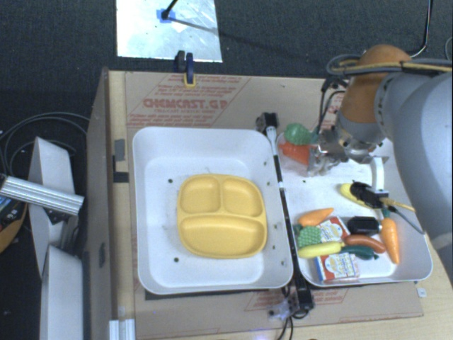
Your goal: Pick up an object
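A: Where is the gripper [320,163] right now?

B: Low in the far end of the right bin [414,261], by the divider. An orange carrot with a green top [297,142] lies just beside it, on the side toward the left bin. Whether it is released or clenched I cannot tell; the wrist hides that.

A: So the carrot is the pick?

B: Probably, since it is nearest. The remaining toys sit on the gripper's near side, well apart: a yellow banana [358,194], another carrot [390,239], a corn cob [317,249], a small printed box [338,263].

A: What might spoil it?

B: The carrot is pressed into the corner against the bin wall. A closing grip could nudge it sideways and come up with nothing, or strike the rim. Its round, tapered shape may also slip out.

A: Any writing?

B: The cardboard sheet [185,94] beyond the bins reads "CHEMCAST GP" in red, as far as I can make out. The box print is too small to read. The yellow divided plate [221,214] in the left bin [152,190] is plain.
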`<state>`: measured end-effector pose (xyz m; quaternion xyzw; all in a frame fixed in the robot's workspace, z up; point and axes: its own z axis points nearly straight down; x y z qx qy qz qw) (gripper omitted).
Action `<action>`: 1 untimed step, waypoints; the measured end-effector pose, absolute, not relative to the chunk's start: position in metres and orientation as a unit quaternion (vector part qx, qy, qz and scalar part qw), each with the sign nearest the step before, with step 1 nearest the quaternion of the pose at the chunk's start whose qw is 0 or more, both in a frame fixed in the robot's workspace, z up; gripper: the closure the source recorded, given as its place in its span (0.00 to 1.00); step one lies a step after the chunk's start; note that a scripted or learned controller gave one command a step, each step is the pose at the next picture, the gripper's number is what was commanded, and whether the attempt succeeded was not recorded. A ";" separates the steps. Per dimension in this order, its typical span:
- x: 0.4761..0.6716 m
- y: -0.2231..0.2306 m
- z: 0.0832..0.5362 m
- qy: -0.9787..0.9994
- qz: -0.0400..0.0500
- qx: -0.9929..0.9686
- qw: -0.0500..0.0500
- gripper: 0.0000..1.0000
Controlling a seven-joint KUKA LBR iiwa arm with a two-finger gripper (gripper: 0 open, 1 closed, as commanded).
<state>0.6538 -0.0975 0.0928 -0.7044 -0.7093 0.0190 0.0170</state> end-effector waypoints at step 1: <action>0.657 -0.095 0.094 -0.710 0.014 -0.704 0.014 0.00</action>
